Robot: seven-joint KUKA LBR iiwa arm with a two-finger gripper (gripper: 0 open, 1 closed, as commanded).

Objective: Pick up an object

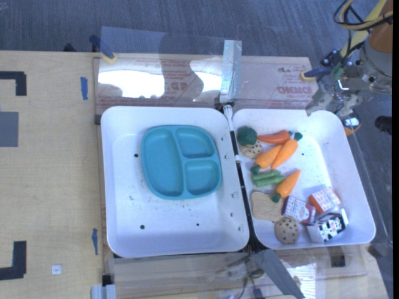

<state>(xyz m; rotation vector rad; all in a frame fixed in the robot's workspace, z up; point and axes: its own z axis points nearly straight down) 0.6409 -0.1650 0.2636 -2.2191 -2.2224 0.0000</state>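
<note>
Two shallow white bins side by side on a bench. Left bin [118, 185]: one teal divided plate [181, 161], three compartments, lying flat near the bin's middle. Right bin [358, 185]: a cluster of toy foods. Listed from the top: a dark green round vegetable [246, 134]; a cookie [252, 149] just below it; three orange carrots, the uppermost carrot [274, 137] lying nearly level, the middle pair [278, 155] slanted with tips toward 7 o'clock; a green bean pod [267, 178]; a lower carrot [288, 183] on the same slant; a slice of toast [266, 207]; a speckled cookie [287, 230]; three small cartons [323, 205] touching or nearly touching near the bin's lower right wall. Gripper [340, 101]: poised at the upper right corner of the right bin, over or just outside the rim; whether its fingers are spread or closed cannot be told, and nothing is seen between them. Relation governing the pick: every candidate lies toward 7 to 8 o'clock from the gripper, the uppermost carrot being nearest. Room: the strip of bin floor along the right wall between gripper and cartons is bare, giving a free descent; the carrots crowd each other and the divider between the bins, so a grasp across a carrot's short axis looks the likelier fit.
</note>
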